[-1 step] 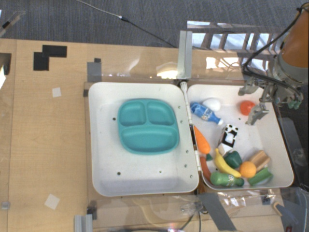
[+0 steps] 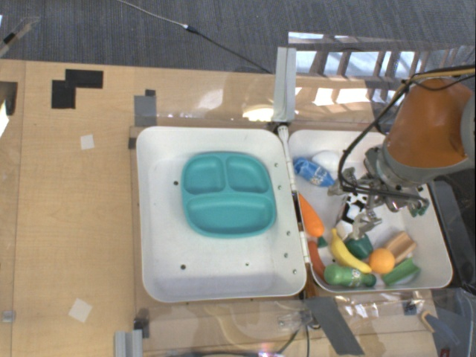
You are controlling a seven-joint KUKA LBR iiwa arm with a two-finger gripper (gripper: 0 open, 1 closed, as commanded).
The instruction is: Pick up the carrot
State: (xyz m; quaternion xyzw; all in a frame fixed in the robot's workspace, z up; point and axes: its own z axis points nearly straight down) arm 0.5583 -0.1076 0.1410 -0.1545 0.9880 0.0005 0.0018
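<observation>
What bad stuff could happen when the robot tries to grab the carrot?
1. The carrot lies tight against the left wall of the right bin, so the claw may bump the wall and not get a finger around it.
2. The claw hangs to the right of the carrot, over the banana and other toys, so it might grab one of those instead.
3. The banana lies close beside the carrot and could get pushed.

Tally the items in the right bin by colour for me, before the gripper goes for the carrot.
Orange: 2, the carrot and a round orange fruit
Yellow: 1, a banana
Green: 2, an avocado-like piece and a green piece
Blue: 1, a crumpled bottle
Tan: 1, a block
Total: 7 clearly visible; others under the gripper cannot be told.
</observation>
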